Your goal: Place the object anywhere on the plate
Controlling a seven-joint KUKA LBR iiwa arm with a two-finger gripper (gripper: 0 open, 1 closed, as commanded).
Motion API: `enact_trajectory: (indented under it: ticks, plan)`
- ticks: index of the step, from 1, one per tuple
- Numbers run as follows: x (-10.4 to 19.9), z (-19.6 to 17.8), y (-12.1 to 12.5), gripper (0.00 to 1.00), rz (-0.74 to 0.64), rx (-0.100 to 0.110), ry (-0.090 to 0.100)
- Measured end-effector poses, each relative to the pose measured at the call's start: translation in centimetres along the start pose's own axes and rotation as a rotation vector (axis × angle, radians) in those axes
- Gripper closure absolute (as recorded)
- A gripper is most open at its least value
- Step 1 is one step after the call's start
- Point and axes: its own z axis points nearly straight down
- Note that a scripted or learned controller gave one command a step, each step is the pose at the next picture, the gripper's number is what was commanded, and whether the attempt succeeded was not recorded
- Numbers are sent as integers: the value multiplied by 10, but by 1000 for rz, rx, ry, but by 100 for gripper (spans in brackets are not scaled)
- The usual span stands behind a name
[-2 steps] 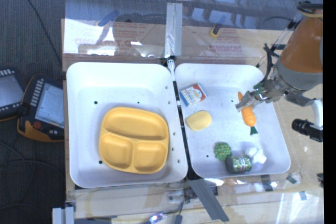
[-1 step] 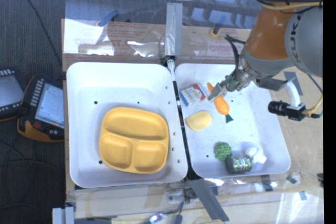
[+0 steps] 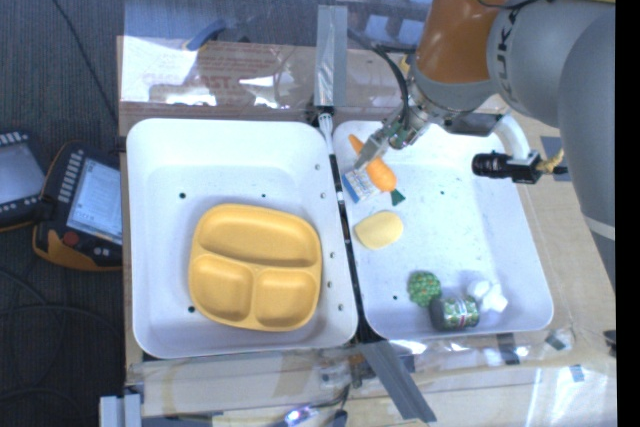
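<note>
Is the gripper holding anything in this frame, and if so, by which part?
It cannot be told. The gripper sits low in the right bin, right at the carrot, but the view does not settle whether the carrot is between its fingers.

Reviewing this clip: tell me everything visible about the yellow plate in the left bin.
The yellow plate is a rounded-rectangular tray that looks like matte plastic, divided by low ridges into three compartments: one long one at the far side and two smaller ones nearer the camera. It lies flat, right way up, slightly rotated, on the floor of the left bin, toward its near right part. Nothing rests on it.
</note>
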Motion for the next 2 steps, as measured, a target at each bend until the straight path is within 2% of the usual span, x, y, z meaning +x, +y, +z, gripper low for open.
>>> enact_trajectory:
  ticks: [1, 2]
  plan:
    - [89, 0, -13, 100, -99, 1, 2]
    - [89, 0, -13, 0, -99, 0, 3]
